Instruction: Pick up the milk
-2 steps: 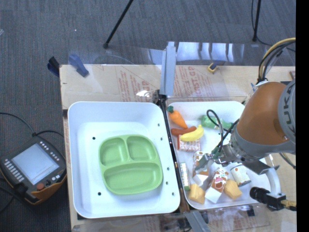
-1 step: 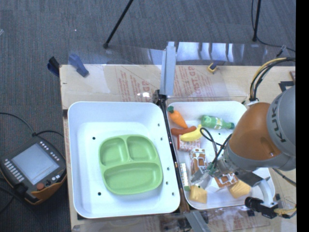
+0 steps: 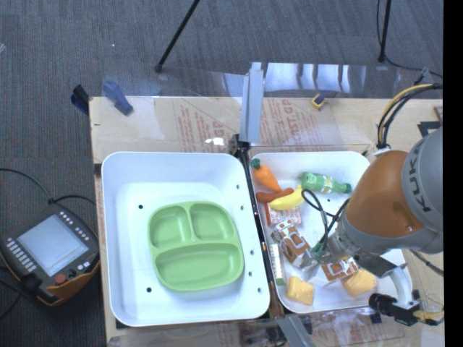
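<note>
The milk carton [image 3: 291, 241], brown and white, lies in the right bin [image 3: 359, 159] left of its middle. My gripper [image 3: 315, 257] is low in the bin just right of the carton, under the orange wrist band, close to or touching the carton's lower right end. A second brown and white carton [image 3: 338, 269] lies right beside the gripper on its other side. The arm's bulk hides the bin's right part.
The right bin also holds a carrot [image 3: 265, 176], a red chili [image 3: 273, 194], a banana [image 3: 286, 200], a green bottle [image 3: 325, 183] and two yellow pieces [image 3: 300, 290] [image 3: 359, 283]. A green divided plate [image 3: 195, 246] sits in the left bin [image 3: 123, 194].
</note>
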Controlling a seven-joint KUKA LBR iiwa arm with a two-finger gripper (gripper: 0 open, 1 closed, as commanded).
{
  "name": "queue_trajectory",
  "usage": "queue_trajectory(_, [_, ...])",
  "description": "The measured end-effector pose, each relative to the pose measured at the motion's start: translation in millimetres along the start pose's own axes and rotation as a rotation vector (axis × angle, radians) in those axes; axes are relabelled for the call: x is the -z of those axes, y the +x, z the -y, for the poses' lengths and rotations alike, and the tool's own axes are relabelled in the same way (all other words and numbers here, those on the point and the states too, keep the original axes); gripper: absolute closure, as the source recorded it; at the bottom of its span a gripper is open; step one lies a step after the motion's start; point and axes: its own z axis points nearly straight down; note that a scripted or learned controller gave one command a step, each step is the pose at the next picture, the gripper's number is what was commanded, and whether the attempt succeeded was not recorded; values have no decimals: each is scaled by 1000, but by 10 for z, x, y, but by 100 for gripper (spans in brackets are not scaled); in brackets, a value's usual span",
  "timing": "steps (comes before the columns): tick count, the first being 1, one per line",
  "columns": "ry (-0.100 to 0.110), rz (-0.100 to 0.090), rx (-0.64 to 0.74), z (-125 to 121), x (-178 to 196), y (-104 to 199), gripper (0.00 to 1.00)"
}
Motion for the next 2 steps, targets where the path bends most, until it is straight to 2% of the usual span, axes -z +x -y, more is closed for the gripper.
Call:
queue_trajectory(1, [-6, 5, 309, -169, 785, 645, 100])
queue_trajectory(2, [-2, 5, 448, -391, 768, 619, 100])
